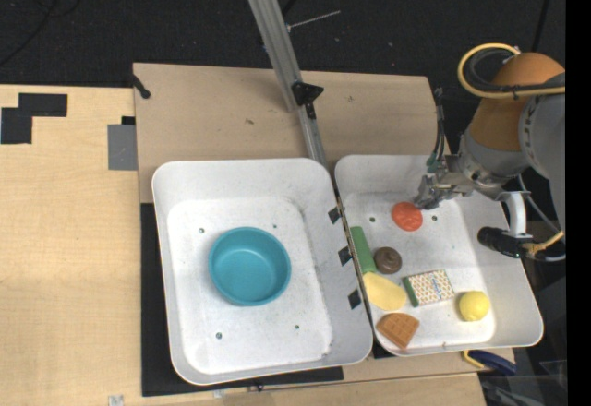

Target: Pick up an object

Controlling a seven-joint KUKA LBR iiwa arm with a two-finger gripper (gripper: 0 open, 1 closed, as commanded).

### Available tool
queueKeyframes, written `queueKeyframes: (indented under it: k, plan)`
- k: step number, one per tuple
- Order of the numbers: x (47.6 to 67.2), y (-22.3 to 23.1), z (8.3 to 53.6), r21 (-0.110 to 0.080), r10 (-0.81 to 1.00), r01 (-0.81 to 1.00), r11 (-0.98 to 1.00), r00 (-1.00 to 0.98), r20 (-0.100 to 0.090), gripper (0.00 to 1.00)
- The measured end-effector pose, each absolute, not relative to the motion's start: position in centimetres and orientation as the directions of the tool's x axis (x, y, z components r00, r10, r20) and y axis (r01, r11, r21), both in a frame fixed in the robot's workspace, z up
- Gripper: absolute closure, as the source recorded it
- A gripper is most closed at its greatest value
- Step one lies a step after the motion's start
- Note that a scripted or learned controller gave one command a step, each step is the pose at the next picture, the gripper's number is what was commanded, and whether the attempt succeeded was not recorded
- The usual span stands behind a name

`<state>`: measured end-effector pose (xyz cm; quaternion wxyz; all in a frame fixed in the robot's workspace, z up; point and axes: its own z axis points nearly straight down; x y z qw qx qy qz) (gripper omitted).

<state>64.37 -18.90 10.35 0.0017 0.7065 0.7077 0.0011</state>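
My gripper (430, 196) reaches in from the right and hangs over the back of the right bin (517, 321). A red round object (407, 216) lies just below and left of its tip, apart from it as far as I can see. Nearer the front of that bin lie a green stick (360, 248), a brown disc (387, 259), a pale yellow piece (383, 291), a patterned card (429, 287), a yellow ball (473, 305) and a tan waffle-like piece (398, 330).
The left bin (185, 201) holds a teal bowl (249, 266). A slanted metal rail (277, 44) rises behind the bins' shared edge. The arm's orange band (512, 95) and cables sit at the right of the right bin.
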Motion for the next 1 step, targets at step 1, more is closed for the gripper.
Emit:
queueKeyframes:
  k: [1]
  plan:
    - [65.02, -18.58, 16.44, 0.005, 1.000, 1.000, 0.000, 0.000, -0.001, 1.00]
